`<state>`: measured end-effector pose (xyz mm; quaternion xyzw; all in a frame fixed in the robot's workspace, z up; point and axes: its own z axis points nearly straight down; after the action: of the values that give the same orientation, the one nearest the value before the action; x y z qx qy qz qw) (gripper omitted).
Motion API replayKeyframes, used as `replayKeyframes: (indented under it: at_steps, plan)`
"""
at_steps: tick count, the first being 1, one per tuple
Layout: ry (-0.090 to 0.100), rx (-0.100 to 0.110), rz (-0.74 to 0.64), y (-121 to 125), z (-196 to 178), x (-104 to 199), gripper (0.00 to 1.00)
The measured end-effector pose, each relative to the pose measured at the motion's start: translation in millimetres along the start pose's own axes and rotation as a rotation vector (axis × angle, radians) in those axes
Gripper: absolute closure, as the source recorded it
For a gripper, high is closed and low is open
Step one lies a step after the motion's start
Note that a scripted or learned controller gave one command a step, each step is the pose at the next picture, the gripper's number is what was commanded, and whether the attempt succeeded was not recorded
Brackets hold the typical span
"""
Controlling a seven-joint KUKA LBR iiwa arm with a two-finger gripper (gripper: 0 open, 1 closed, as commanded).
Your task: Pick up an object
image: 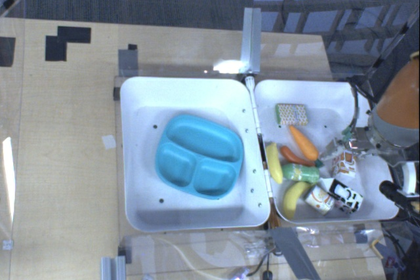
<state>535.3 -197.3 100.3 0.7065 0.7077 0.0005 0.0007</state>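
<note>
Jaws: state could not be told; the gripper was seen as a small dark and metallic cluster at the arm's tip, too small and cluttered to read.
Gripper position: low over the right bin, toward its right-hand half, with nothing visibly between its tips.
Arm: 1 grey arm with orange band reached in from the right edge of the view.
Nearest objects: a crumpled printed packet lay just below the gripper in the view; a black-and-white toy car lay further toward the near wall.
Candidate object: the orange carrot lay just to the left of the gripper, its long axis running diagonally from upper left to lower right.
Other contents, right bin: a second orange piece, a green item, 2 yellow bananas and, a round tin, and a speckled sponge-like block near the far wall.
Left bin: held 1 blue divided plate, well apart from the gripper.
Judgement: the packet looked the shortest reach; the carrot would need a short shift left and jaws set across its diagonal axis.
Task status: no object lifted yet, as far as could be judged.
</note>
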Motion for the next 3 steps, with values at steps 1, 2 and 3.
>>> replayKeyframes:
  at_steps: [1,2,3]
  plan:
    - [0.000,0.000,-0.050,-26.5,-84.4,21.3,0.00]
    - [-0.014,-0.030,-0.123,19.4,-18.7,27.2,0.00]
    - [-0.020,-0.046,-0.005,52.0,-7.8,37.6,0.00]
